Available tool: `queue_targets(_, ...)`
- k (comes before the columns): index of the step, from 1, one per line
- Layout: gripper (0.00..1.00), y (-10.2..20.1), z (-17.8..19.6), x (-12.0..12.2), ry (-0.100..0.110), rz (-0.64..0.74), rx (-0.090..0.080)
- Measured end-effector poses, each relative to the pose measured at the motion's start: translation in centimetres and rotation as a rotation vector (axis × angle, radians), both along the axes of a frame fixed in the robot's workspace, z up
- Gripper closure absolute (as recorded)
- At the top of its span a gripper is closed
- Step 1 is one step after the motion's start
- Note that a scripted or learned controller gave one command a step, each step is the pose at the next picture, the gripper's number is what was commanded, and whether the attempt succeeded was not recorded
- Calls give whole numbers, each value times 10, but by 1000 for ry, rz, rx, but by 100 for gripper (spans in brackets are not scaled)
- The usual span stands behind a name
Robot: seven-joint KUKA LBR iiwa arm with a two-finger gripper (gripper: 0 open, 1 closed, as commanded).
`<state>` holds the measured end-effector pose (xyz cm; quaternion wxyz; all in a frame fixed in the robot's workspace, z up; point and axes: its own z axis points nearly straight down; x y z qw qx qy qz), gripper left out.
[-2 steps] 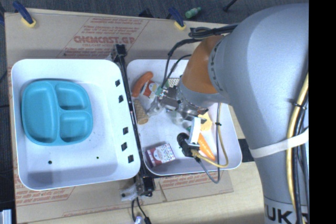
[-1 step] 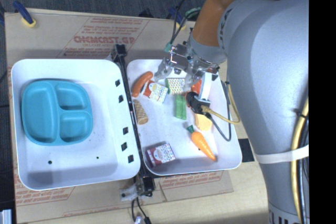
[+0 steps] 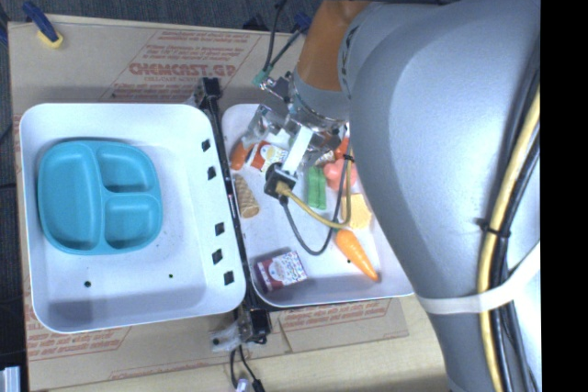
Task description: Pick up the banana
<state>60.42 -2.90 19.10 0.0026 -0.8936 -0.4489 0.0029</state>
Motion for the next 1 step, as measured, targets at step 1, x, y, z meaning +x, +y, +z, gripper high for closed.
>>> queue_targets(1, 0, 79, 0, -38, 1, -204, -1)
